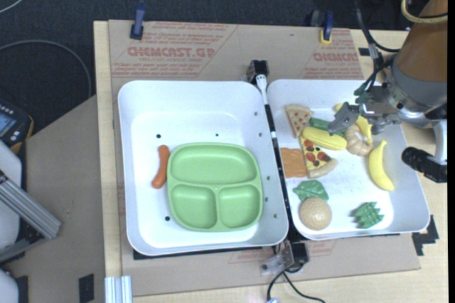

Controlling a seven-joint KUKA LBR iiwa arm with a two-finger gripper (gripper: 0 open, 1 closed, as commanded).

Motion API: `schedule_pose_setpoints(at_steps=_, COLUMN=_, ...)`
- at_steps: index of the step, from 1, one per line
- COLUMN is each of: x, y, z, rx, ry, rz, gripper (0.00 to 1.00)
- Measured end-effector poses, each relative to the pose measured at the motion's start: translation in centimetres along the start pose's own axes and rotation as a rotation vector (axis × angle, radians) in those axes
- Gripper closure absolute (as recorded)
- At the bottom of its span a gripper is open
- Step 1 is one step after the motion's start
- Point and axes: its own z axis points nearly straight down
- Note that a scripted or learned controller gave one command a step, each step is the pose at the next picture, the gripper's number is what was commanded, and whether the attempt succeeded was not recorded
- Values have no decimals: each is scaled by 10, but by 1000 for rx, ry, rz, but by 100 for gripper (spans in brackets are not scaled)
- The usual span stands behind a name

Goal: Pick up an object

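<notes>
The right bin (405, 223) holds several toy foods: a tan wedge (298, 117), a corn cob (323, 139), a pizza slice (317, 156), an orange-brown square (292, 162), a green leaf (311, 189), a round bun (315, 213), a green piece (367, 215) and a banana (380, 167). My gripper (362, 118) hangs over the bin's upper right part, above a small yellow piece (363, 127) and a beige lump (360, 146). Its fingers look spread, one dark finger (341, 117) pointing toward the corn. Nothing is lifted between them.
The left bin (138, 109) holds a green divided plate (213, 185) and an orange sausage (161, 166) to its left. A black clip (259, 71) sits where the bins meet. The arm's grey and orange body (426, 45) fills the right side.
</notes>
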Motion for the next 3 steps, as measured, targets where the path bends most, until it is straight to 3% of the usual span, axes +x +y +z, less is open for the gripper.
schedule_pose_setpoints(at_steps=1, x=8, y=-42, z=140, rx=4, ry=2, rz=2, gripper=0)
schedule_pose_setpoints(at_steps=2, x=11, y=-75, z=-48, rx=-4, ry=-2, rz=-1, gripper=0)
schedule_pose_setpoints(at_steps=3, x=11, y=-73, z=-55, rx=-4, ry=-2, rz=0, gripper=100)
